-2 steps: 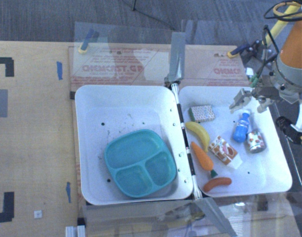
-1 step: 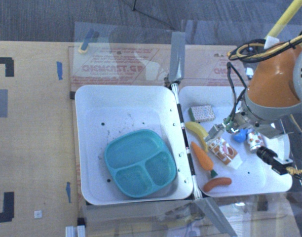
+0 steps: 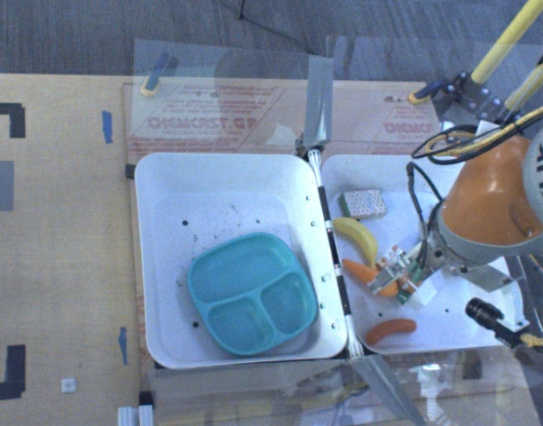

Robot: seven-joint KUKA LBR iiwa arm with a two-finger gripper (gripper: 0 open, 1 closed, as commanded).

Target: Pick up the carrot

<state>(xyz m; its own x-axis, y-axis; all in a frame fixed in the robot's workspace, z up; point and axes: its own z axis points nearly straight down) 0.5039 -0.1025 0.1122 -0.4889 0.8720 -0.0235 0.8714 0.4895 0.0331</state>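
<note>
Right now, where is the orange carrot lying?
The orange carrot lies in the right white bin, just below the yellow banana, at the claw.

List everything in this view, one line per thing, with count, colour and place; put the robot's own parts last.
bins: 2, white, side by side on the bench
divided plate: 1, teal, left bin, front
banana: 1, yellow, right bin, middle
carrot: 1, orange, right bin, just below the banana, at the gripper
sausage: 1, reddish-orange, right bin, front
sponge: 1, green with a pale speckled top, right bin, back
gripper: 1, over the carrot in the right bin
arm: 1, grey with an orange band, reaching in from the right
</note>
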